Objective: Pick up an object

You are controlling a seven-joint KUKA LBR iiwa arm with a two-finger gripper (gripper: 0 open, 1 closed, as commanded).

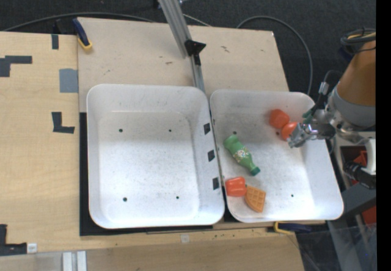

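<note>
Lying just beside the tool (300, 135), a small orange piece (288, 129) is the nearest thing to be picked.

The orange piece is found in the upper right part of the right bin (317, 202), touching or almost touching the tool on its left side, with a rounder orange-red object (278, 118) just beside it, up and to the left. Whether the piece is between the fingers, and whether they are apart or together, cannot be told. A green bottle (241, 154), smooth and plastic-looking, is laid slantwise near the bin's middle, its long axis running from upper left to lower right. A red block (236, 187) and a waffle-patterned orange wedge (256, 198) are seen near the front wall. The left bin (98, 141) stands beside, on the wooden desk (36, 160).
</note>
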